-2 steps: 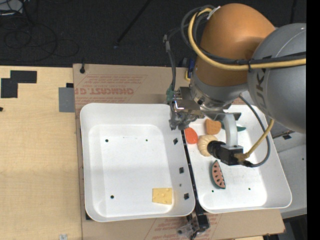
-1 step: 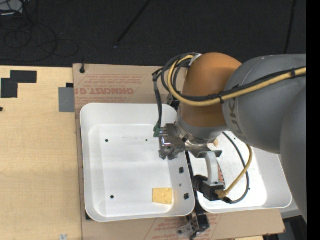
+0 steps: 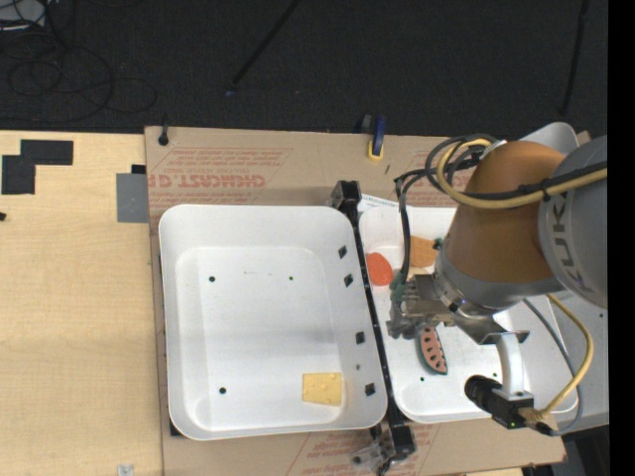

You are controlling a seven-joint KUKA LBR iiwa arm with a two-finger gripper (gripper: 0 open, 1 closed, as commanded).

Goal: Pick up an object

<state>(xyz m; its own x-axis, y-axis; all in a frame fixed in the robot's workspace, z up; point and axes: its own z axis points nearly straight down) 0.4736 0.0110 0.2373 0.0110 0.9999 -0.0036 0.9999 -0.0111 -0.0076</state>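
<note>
A watermelon-slice toy (image 3: 432, 351), red with dark seeds and a green rind along its curved edge, is lying in the right bin (image 3: 437, 405), right of centre in the frame and low down. It is sitting just below the gripper (image 3: 405, 310), which is hanging over the bin's left part; whether the two are touching is not clear, and whether that hand is spread or closed cannot be told, since the metal parts are blurring together under the wrist.

Above the gripper, a smooth orange-red rounded piece (image 3: 379, 268) is resting near the divider, and a tan, bread-like piece (image 3: 423, 254) is peeking out beside the arm (image 3: 506, 236), whose glossy orange band is filling much of the right side. Yellow and black cables (image 3: 451, 162) are looping over it.

The left bin (image 3: 189, 266) is a shallow white plastic tray with rounded corners; a pale yellow square with small holes, like a cheese slice (image 3: 322, 389), is lying near its lower right corner.

Both bins are sitting on a sheet of brown cardboard (image 3: 238, 167) with red printing, laid on a light wooden bench (image 3: 69, 315). A blue and yellow clamp (image 3: 376, 137) is gripping the cardboard's upper edge. Beyond, across the top of the frame, the floor (image 3: 298, 38) is dark.
</note>
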